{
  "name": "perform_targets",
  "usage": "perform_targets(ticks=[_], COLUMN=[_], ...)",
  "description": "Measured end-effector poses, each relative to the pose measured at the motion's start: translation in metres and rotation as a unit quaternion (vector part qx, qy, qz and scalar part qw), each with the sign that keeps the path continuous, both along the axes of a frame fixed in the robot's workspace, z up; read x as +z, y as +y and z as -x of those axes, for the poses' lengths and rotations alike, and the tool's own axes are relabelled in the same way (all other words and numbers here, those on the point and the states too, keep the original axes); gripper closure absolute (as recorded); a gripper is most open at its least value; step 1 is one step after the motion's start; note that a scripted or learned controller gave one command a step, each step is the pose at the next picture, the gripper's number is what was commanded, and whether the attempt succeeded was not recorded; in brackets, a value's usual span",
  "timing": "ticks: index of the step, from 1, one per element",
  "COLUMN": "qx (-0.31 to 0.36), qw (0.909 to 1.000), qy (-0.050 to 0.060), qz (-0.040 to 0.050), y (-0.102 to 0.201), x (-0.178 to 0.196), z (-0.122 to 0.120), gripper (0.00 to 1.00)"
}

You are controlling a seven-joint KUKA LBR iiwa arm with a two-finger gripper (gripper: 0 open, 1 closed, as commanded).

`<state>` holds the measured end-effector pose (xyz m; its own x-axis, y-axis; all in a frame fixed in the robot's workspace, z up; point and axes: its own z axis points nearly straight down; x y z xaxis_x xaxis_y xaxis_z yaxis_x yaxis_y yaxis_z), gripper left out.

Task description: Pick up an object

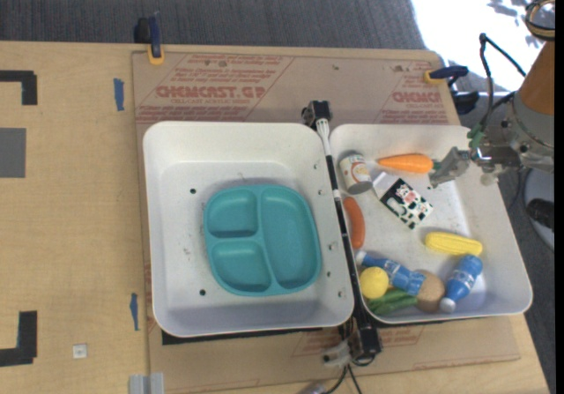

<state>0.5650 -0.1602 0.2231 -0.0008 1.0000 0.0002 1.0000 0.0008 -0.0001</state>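
Though its state (open or shut) untellable, metal claw [451,165] beside tapered orange carrot [404,163].

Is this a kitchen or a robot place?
Probably a robot lab, not a kitchen. Two white bins sit on a cardboard-covered bench, toy food like a carrot fills one, and a robot pincer reaches in.
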Motion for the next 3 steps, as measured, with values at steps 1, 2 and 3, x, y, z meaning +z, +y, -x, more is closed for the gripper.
perform_targets(ticks=[1,2,3], qx=[-0.058,-0.057,-0.057], qw=[0.9983,0.9983,0.9983], qy=[-0.002,-0.003,-0.003], qz=[0.0,0.0003,0.0004], y=[0.038,0.038,0.038], x=[-0.137,-0.127,-0.127], z=[-0.076,-0.077,-0.077], gripper=[0.0,1.0,0.0])
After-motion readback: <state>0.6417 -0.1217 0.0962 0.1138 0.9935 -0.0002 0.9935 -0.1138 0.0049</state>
